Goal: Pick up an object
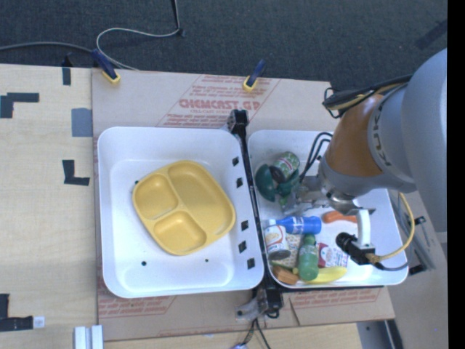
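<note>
Reaching into the right bin point(392, 276), the hand point(309, 190) sits among clutter; whether it's open I cannot tell. The blue-capped bottle point(299, 226) near the bin's left wall looks light, rigid and slick, best pinched across its middle.

It looked like a robotics lab: cardboard-covered table point(218, 100), yellow spring clamps point(254, 77), loose black cable point(138, 31), black tape marks point(73, 171).

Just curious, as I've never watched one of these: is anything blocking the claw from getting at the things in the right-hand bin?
Nothing visible does. The gripper is already down in the right bin, right beside the dark green object and just above the blue-capped bottle.
</note>
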